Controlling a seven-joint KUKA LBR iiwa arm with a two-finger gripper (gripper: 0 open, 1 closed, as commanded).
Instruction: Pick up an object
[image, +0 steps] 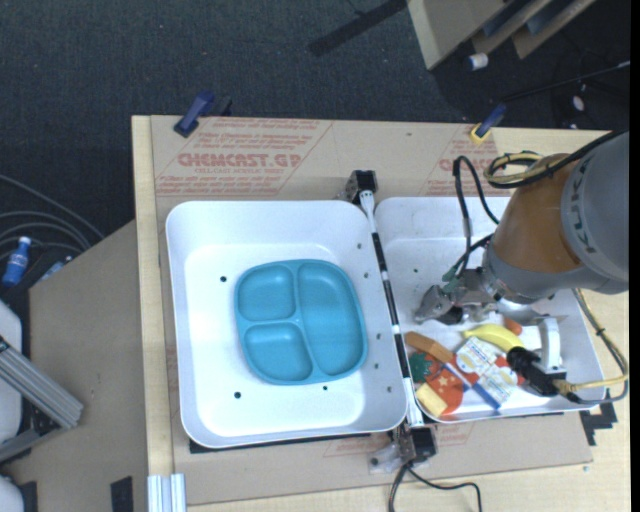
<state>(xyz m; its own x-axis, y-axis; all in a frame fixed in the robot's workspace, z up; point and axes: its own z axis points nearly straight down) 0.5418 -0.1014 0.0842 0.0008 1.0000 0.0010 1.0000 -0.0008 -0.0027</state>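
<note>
My gripper hangs low over the middle of the right bin, just left of a heap of small objects at the bin's near side. In that heap lie a yellow banana, a brown-orange spatula-like piece, a red object and a white packet with blue and red print. The gripper's tip is a little above and to the left of the banana. Nothing can be seen held in it. The arm's orange band hides the bin's right part.
The left bin holds a blue divided plate. A black divider rail runs between the two bins. Bare white floor lies in the far part of the right bin. Blue clips sit at the bench's back edge.
</note>
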